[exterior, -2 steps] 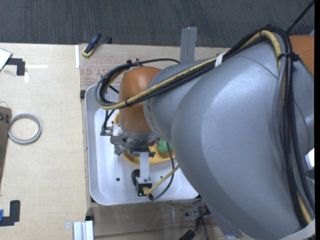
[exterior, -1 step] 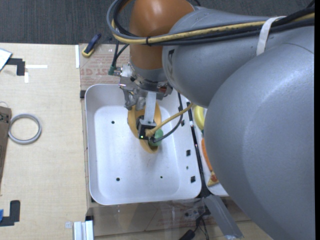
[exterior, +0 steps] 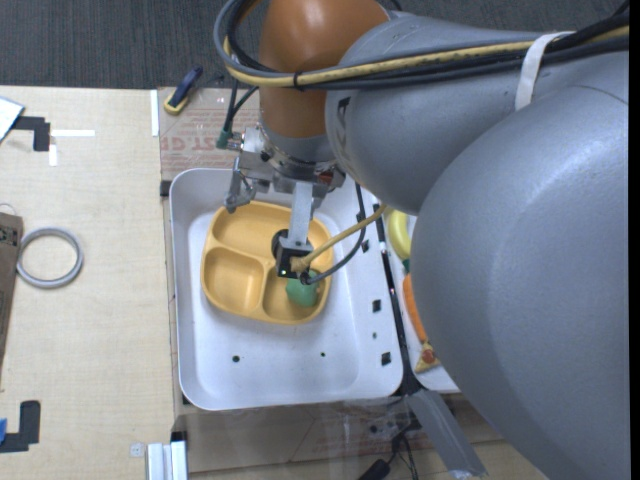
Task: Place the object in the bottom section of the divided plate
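A: Is the gripper (exterior: 272, 180) open or closed?

B: I cannot tell; the wrist above hides that from this angle. It hangs over the far edge of the yellow divided plastic plate (exterior: 232, 268).

A: And the small green round object (exterior: 300, 291)?

B: Below the gripper in the view and slightly to the right. It rests in the plate's lower right compartment, close against the rim.

A: What lies around the plate?

B: The shallow white bin (exterior: 260, 378), with the plate in its upper half. Far left of the gripper, a grey ring of tape (exterior: 46, 281) lies on the pale worktop (exterior: 90, 368). Up and left, a blue-handled tool (exterior: 185, 88) rests beyond the bin.
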`<state>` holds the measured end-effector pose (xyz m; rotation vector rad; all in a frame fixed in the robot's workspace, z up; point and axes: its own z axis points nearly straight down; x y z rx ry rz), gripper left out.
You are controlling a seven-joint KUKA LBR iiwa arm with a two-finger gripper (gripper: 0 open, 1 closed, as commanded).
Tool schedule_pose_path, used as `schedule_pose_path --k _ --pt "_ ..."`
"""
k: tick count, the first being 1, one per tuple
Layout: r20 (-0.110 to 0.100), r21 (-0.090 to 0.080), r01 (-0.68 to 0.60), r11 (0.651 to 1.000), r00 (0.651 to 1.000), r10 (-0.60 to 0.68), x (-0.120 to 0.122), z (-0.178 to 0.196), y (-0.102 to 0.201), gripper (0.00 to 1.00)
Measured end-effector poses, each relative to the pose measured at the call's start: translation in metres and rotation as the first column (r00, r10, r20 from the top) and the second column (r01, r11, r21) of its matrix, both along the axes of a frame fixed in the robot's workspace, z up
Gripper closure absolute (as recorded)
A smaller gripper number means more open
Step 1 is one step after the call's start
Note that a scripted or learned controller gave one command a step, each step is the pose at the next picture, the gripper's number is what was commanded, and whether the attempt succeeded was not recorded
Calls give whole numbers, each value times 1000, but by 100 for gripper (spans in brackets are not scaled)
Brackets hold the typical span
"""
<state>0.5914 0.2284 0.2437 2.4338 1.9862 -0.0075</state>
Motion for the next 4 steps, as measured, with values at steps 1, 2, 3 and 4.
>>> schedule_pose_path --k 1,2,3,4 --pt "0 -1 119 993 993 -119 20 -36 0 0" --pt "3 1 71 997 997 -71 37 2 0 0" --pt "0 -3 69 998 998 -69 37 10 -1 100" --pt "3 -1 503 864 864 -503 25 62 -31 100"
